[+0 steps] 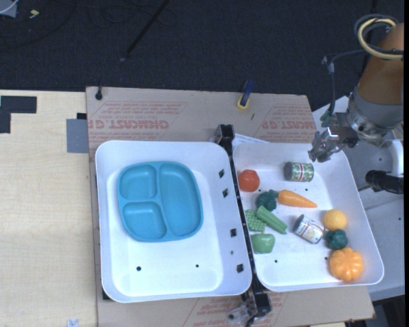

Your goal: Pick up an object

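Observation:
The right bin (266, 157) holds several toy foods: a red tomato (249, 180), a green-labelled can (298, 172) lying on its side, a carrot (297, 199), a broccoli (266, 199), a ridged green vegetable (271, 219), a green pepper (262, 242), a small tin (308, 229), a lemon (335, 219), a dark green piece (337, 238) and an orange pumpkin (346, 263). My gripper (325, 146) hangs over the bin's far right corner, just up and right of the lying can. Nothing shows in its grasp.
The left bin (109, 251) holds a blue divided plate (159, 201). A black divider (236, 210) runs between the bins. A yellow-and-blue clamp (245, 95) sits at the cardboard's far edge. The arm's grey body (378, 87) stands at the right.

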`<action>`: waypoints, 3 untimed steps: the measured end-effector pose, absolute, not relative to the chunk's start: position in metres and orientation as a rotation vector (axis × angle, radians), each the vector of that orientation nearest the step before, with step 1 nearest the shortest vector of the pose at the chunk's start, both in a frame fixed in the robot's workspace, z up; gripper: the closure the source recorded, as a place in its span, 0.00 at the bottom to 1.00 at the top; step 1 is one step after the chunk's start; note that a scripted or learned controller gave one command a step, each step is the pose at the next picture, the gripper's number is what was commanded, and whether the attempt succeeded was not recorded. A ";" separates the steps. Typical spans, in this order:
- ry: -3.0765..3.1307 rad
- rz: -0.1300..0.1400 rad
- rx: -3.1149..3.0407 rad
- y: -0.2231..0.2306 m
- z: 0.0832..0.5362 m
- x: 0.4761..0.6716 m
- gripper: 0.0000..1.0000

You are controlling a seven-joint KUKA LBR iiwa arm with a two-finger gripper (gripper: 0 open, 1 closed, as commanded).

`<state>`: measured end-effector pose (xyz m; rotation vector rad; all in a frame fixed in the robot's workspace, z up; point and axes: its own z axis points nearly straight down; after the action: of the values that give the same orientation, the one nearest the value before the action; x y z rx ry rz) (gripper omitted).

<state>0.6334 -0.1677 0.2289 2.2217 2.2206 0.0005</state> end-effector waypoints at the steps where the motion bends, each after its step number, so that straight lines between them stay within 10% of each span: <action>1: 2.226 -0.003 2.222 -0.118 0.232 0.624 1.00; 3: 2.229 -0.005 2.221 -0.015 0.240 0.573 1.00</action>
<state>0.5733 -0.0149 0.2405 2.2210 2.2294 -0.0045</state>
